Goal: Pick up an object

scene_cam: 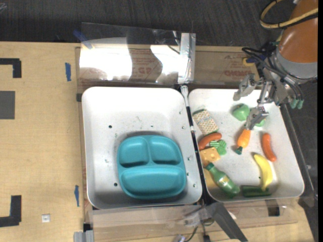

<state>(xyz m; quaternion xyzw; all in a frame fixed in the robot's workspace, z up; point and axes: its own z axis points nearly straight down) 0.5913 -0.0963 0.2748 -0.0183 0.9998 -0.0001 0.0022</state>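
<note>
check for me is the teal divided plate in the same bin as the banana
No, the teal divided plate lies in the left bin, while the banana lies in the right bin among the other toy foods.

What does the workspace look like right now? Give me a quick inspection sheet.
Surface: two white bins side by side, left bin and right bin, on a cardboard-covered bench.
Job's things: in the right bin, carrot, banana, green bottle, sausage, waffle, green piece.
Clutter: teal divided tray in the left bin.
Grippers: gripper over the right bin, just above the carrot; nothing seen between its fingers.
Cables: yellow and black loops on the arm, top right.
Surroundings: clear plastic sheet behind the bins; blue tape marks.
</note>
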